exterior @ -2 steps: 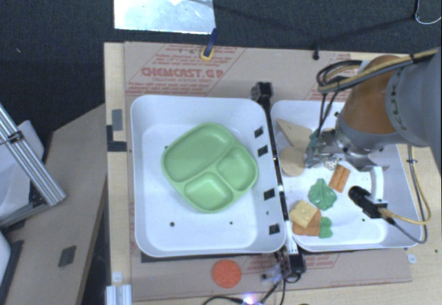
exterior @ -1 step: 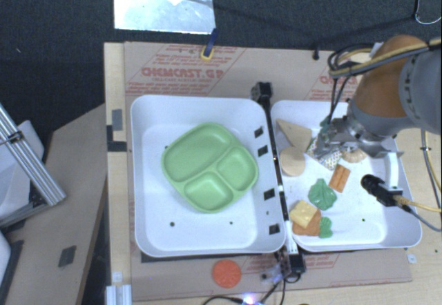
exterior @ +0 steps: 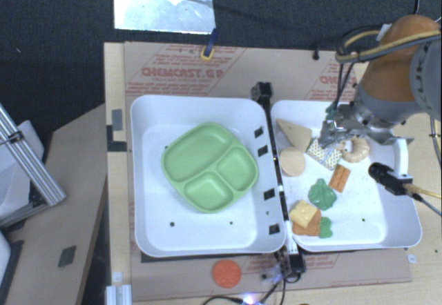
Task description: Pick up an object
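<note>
Down in the right bin (exterior: 404,224), the gripper (exterior: 330,132) hangs low over a cluster of small items. Whether its jaws are parted or closed cannot be told from this slanted view. Directly beneath and just toward the near rim lies a small checkered packet (exterior: 323,152), which looks the likeliest target; it sits just below the gripper, possibly touching it. Beside the packet on the right are a pale pretzel-like piece (exterior: 356,150) and an orange block (exterior: 339,178). A tan wedge (exterior: 297,133) and a round biscuit (exterior: 292,162) lie to the left. Nearer the front rim sit a green leafy piece (exterior: 321,194) and a yellow chunk (exterior: 303,214). The left bin (exterior: 148,228) holds a green divided tray (exterior: 210,167), well apart.
</note>
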Robot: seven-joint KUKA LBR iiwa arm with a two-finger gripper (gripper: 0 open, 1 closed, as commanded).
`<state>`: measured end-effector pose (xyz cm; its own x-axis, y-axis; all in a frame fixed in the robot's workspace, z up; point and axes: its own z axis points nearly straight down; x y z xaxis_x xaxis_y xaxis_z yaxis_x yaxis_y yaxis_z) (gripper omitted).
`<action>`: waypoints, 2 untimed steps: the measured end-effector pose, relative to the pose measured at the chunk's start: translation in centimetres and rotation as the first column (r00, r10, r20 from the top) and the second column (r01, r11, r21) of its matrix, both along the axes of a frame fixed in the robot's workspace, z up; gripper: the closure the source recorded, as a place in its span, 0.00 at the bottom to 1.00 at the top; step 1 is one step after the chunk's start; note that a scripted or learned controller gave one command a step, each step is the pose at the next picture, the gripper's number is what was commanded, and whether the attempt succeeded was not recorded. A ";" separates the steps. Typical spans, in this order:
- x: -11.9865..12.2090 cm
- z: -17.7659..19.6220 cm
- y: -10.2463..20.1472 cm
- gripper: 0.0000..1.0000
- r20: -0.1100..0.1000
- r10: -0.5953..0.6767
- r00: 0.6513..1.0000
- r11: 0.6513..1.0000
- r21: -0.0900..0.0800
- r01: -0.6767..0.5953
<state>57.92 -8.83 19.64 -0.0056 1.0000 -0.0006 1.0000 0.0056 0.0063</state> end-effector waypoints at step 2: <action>0.2 2.4 4.6 1.00 -0.005 0.004 1.000 1.000 0.002 -0.004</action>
<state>58.10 -4.21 21.99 -0.0091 1.0000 0.0016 1.0000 0.0091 0.0010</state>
